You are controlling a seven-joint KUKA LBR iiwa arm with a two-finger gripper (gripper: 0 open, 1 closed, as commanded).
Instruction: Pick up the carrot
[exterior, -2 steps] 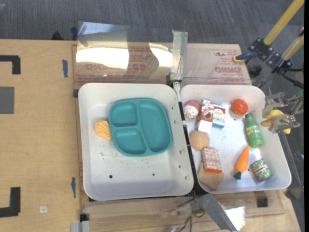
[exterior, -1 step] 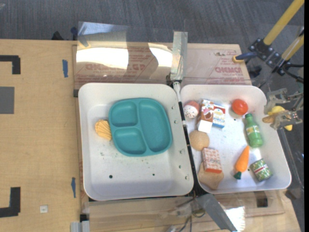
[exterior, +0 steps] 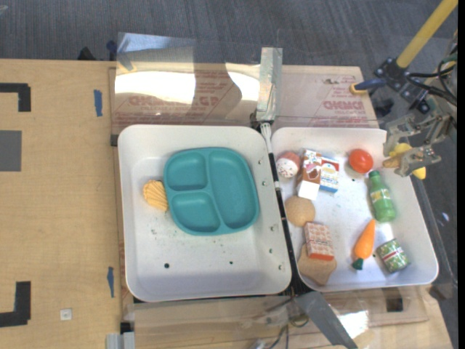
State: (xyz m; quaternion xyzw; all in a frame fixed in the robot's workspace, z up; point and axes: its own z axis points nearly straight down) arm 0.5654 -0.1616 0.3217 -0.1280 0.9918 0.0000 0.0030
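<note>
The carrot (exterior: 364, 243) is orange with a small green stalk end. It lies in the right bin (exterior: 341, 213), in the lower right part, tilted with the stalk end pointing toward the bin's front. A green bottle (exterior: 380, 197) lies just above it and a green can (exterior: 393, 256) sits just to its right. Nothing touches or covers the carrot.
The right bin also holds a red tomato (exterior: 360, 160), a milk carton (exterior: 311, 174), a blue-and-white box (exterior: 328, 177), a pinkish ball (exterior: 288, 166), a bread roll (exterior: 299, 211) and a red box (exterior: 318, 240). The left bin (exterior: 138, 253) holds a teal divided plate (exterior: 211, 190) and a yellow shell (exterior: 155, 193). Cables and a yellow pole (exterior: 429, 24) stand past the right bin's edge.
</note>
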